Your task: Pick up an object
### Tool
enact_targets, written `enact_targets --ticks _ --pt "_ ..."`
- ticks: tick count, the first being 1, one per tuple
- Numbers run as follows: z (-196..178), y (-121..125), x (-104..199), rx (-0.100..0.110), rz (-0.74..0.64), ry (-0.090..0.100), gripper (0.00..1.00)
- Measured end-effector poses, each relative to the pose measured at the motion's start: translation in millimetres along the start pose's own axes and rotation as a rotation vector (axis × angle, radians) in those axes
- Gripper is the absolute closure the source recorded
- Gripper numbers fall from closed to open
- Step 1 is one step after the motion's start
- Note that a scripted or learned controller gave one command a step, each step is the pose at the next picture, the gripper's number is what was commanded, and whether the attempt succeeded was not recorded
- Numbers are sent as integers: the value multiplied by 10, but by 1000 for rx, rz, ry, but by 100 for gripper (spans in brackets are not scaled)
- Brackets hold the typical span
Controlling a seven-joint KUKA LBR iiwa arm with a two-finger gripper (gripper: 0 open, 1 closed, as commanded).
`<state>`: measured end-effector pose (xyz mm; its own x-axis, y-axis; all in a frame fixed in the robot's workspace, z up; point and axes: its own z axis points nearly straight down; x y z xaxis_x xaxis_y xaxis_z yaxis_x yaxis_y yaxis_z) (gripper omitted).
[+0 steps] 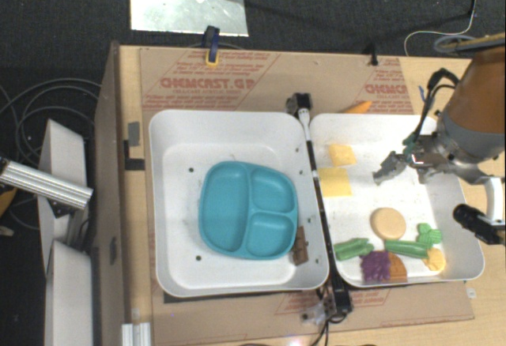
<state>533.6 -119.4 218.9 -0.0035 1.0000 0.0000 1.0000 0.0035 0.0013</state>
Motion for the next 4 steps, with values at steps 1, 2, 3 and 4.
enact_targets --ticks 1,2,3,4 --pt "1404 -466 -319 6 6 1 0" --pt "1339 129 33 -5 -5 0 0" --pt "1349 -207 -140 3 3 1 0" --pt "1349 -484 -108 3 3 1 0"
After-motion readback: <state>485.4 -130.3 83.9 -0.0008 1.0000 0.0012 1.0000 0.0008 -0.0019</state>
